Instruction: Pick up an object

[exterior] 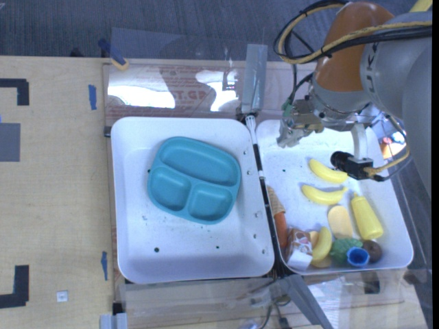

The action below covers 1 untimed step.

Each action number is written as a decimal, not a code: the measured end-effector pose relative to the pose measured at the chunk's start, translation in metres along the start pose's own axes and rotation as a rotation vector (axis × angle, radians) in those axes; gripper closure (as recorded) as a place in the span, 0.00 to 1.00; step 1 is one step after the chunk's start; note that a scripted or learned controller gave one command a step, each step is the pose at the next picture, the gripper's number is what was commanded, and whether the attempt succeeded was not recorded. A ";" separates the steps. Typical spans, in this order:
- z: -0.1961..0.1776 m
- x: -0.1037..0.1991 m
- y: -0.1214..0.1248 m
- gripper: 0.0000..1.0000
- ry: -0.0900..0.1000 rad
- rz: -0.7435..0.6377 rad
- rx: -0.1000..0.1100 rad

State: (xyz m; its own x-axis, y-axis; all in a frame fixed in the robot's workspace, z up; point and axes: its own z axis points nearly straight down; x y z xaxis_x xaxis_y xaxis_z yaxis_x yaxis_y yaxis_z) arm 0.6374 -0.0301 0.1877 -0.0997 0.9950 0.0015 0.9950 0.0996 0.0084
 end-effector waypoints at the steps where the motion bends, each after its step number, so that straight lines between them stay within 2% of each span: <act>1: 0.006 -0.004 -0.003 0.00 -0.002 0.006 0.011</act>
State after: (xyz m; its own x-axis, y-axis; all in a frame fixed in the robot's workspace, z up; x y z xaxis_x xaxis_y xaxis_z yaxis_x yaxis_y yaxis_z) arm 0.6347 -0.0342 0.1821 -0.0942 0.9956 -0.0001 0.9956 0.0942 -0.0028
